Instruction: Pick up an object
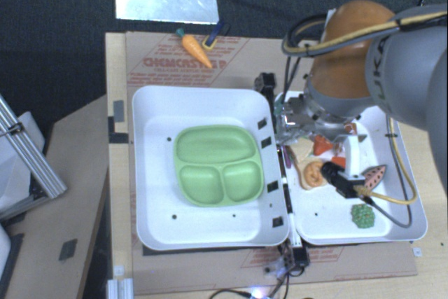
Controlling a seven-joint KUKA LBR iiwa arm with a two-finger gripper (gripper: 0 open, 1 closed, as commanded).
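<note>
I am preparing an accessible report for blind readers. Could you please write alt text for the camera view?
A grey robot arm reaches from the right over the right white bin, which holds small toy foods, including a green broccoli piece. The left white bin holds a green divided plate; a toy carrot lies beyond it.

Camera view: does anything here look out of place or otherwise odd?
Yes. A toy carrot lies on the cardboard behind the left bin, outside both bins, beside a small blue and yellow item I cannot identify. The other small objects sit in the right bin under the arm. The green divided tray sits flat in the left bin.
</note>
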